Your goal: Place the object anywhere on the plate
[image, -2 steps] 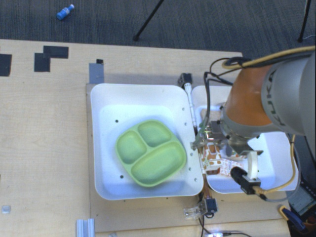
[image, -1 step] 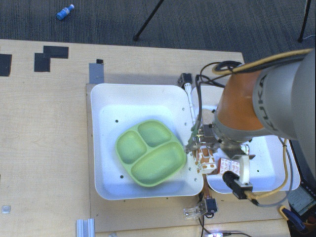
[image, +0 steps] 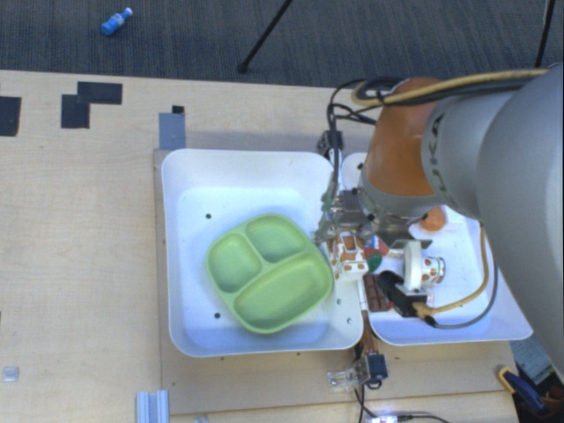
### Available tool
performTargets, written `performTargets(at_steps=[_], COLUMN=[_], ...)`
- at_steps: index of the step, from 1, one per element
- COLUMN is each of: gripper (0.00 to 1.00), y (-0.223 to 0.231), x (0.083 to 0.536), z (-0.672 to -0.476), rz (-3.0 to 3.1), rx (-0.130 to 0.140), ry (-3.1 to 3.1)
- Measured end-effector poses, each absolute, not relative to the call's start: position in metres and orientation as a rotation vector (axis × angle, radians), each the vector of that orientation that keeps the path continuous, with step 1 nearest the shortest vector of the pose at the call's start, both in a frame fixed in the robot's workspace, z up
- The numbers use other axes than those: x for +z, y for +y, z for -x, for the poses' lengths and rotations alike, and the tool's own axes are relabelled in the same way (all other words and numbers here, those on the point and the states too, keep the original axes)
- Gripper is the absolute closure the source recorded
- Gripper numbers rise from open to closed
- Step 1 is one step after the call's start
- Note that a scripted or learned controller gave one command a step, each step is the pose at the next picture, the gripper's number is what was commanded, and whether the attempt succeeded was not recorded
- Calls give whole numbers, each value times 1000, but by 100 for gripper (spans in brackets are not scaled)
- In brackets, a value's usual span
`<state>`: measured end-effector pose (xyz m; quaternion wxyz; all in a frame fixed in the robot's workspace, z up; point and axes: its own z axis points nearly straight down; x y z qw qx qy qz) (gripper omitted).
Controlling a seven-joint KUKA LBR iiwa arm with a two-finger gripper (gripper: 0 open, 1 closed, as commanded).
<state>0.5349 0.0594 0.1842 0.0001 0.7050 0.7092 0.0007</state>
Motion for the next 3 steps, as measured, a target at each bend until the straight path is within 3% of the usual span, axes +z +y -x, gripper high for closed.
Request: performTargets(at_steps=[1, 2, 3], gripper=[100, 100, 0], y=[67, 100, 104], x=[184, 120, 120], z=[-546, -533, -532], rz=[-2214, -2210, -2209], rx=[2, 26, 27], ry=[2228, 2218, 2233])
